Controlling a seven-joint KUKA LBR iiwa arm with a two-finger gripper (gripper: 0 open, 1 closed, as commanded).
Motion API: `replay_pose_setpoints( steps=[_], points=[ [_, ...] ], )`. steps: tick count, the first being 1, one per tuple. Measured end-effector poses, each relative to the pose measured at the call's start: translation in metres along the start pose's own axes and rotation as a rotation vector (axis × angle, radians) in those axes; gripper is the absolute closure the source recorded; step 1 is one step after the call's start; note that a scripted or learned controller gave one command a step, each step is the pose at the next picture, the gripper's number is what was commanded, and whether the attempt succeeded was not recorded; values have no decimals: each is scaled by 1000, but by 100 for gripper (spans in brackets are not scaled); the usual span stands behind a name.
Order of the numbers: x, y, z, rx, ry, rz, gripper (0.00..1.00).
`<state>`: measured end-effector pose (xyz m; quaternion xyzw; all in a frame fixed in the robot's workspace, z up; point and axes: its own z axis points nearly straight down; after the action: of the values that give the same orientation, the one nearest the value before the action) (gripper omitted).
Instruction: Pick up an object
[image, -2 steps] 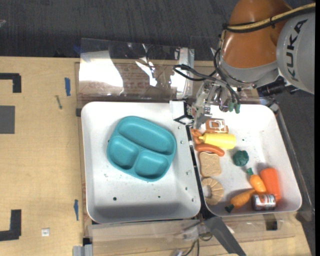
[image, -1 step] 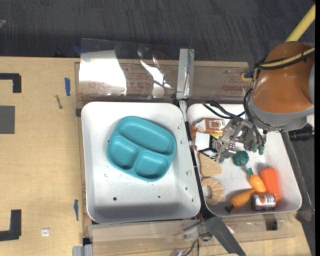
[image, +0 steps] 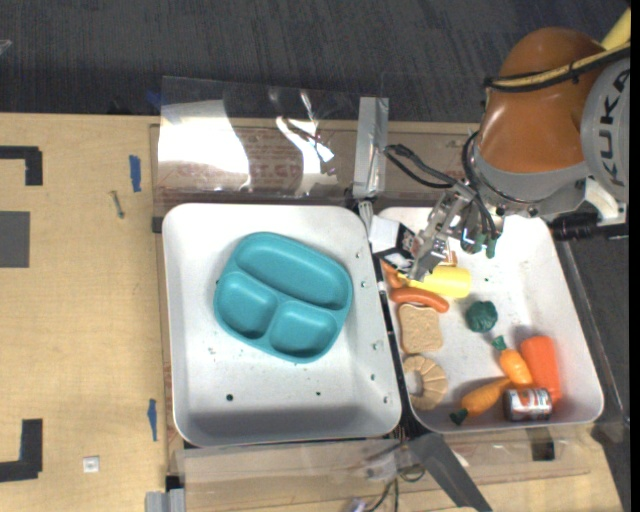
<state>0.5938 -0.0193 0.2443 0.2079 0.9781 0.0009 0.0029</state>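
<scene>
Camera view: gripper (image: 428, 252) above yellow toy (image: 443, 281), toy approx 5 o'clock, lying crosswise; grip state unclear.

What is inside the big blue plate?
The blue plate in the left bin has three sections, and nothing can be seen in any of them. Whatever lies underneath it is covered.

A teal divided plate (image: 283, 294) lies in the left bin (image: 190, 380).

A pale tan wooden bench top (image: 70, 330) is stretching across the left side, carrying black angular markings (image: 25, 165) and small blue tape strips (image: 134, 172). Dark grey carpeted floor (image: 250, 40) is showing beyond it, under even light.
</scene>
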Motion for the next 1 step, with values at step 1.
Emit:
replay_pose_setpoints(
  steps=[1],
  points=[
    [-41,31,6,1,0,-34,100]
  ],
)
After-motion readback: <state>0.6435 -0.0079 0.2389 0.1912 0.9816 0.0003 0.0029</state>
